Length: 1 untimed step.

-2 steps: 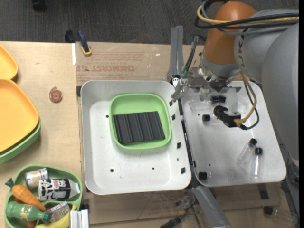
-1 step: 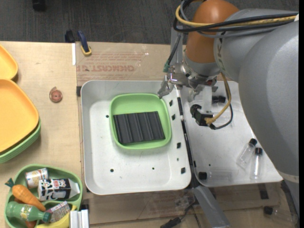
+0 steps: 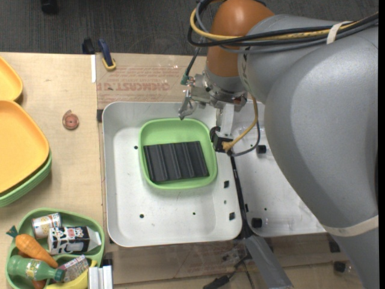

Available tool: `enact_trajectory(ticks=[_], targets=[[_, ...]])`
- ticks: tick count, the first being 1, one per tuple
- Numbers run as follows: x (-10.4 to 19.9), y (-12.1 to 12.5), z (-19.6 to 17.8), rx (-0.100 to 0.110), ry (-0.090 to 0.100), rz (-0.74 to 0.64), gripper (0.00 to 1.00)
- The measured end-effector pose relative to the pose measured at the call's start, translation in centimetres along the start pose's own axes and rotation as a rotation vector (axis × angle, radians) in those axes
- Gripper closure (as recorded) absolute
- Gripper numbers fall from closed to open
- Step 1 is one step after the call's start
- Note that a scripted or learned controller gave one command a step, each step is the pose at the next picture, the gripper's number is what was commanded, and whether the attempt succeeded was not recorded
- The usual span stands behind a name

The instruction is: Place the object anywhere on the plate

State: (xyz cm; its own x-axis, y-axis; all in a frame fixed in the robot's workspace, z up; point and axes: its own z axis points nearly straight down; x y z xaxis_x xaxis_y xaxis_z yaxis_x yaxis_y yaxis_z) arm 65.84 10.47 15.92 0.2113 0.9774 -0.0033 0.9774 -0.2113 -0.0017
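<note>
Green plate (image 3: pixel 150 136) holds black slab (image 3: pixel 175 161), frame center | gripper (image 3: pixel 187 106) at its top rim, grip unclear | food bowl (image 3: pixel 24 223) lower left

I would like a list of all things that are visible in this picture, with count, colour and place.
plate: one, green, in left bin
ridged block: one, dark grey, lying on plate
bins: two, white, side by side on bench
trays: several, yellow over green, stacked at left edge
bowl: one, green, bottom left, holding toy groceries
carrot: one, orange, in bowl
small disc: one, reddish, on bench
arm: one, grey with orange band, right side
gripper: one, at plate's far rim
</note>
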Motion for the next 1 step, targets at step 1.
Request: enact_trajectory(ticks=[1], targets=[[-3.53, -0.98, -7.33, 0.001, 0.000, 0.056, 0.00]])
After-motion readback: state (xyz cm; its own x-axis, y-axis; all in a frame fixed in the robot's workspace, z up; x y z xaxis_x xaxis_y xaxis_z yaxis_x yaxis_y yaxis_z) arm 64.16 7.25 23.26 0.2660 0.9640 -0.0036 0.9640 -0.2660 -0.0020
